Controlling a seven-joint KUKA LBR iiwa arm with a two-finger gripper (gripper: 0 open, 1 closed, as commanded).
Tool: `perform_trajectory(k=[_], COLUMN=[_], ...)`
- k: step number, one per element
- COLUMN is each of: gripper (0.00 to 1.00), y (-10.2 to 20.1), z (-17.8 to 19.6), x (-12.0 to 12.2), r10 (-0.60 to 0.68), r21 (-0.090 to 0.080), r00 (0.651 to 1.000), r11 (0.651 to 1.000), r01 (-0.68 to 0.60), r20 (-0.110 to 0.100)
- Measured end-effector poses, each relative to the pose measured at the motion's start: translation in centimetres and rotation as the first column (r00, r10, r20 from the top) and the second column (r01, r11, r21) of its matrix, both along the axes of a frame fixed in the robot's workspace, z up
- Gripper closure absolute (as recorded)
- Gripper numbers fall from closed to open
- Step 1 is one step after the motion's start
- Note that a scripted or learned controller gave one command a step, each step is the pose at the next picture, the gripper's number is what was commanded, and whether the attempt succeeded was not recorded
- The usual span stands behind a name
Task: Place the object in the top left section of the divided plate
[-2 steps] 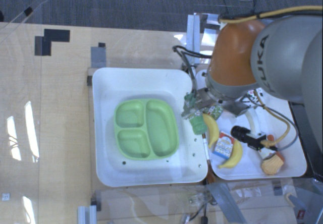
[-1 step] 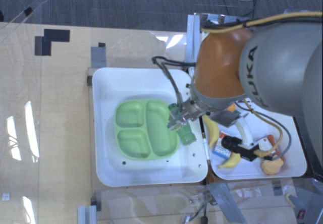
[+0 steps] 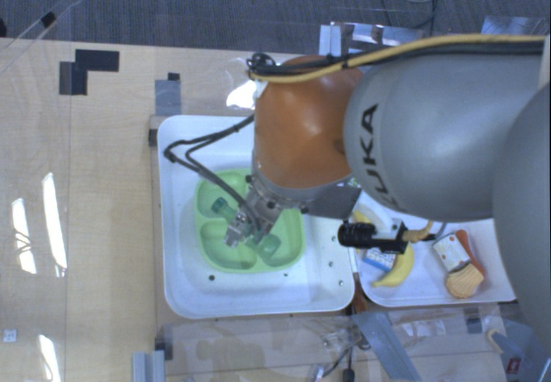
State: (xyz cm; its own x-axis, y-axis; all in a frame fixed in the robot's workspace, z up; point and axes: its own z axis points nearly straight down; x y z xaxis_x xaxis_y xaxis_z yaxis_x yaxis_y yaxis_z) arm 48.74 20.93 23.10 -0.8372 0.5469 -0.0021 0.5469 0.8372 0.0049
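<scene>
Single fixed view. The grey KUKA arm with the orange band (image 3: 301, 126) reaches in from the right and covers much of the left white bin (image 3: 185, 286). Its two-finger gripper (image 3: 241, 230) hangs low over the translucent green divided plate (image 3: 288, 243), which lies in that bin, near the plate's middle ridge.

Gripper state: cannot tell. The fingertips merge with the green plastic, and no object is distinguishable between them. A small teal-green shape (image 3: 222, 206) sits in the upper left section, just beside the wrist; whether this is the task object or a moulded part of the plate is unclear. Its location is therefore unconfirmed.

Right white bin (image 3: 430, 290) holds a yellow banana (image 3: 398, 268), a small blue-and-white packet (image 3: 376, 259), a white-and-orange carton (image 3: 455, 249) and a tan round biscuit-like item (image 3: 465, 283).

Judgement: the step in hand looks like release or placement over the plate. To do it well:
- centre the tool over the upper left section, away from the dividing ridges, so nothing lands astride one;
- release low, since a drop may bounce on the slick plastic;
- withdraw straight up, so the fingers do not drag the light plate.
</scene>
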Motion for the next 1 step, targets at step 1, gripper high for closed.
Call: perform_trajectory(k=[1], gripper=[1.0], y=[2.59], z=[-8.28], x=[-0.07], r10=[-0.093], r21=[-0.001], r00=[0.996], r11=[0.996], r01=[0.093], r20=[-0.003])
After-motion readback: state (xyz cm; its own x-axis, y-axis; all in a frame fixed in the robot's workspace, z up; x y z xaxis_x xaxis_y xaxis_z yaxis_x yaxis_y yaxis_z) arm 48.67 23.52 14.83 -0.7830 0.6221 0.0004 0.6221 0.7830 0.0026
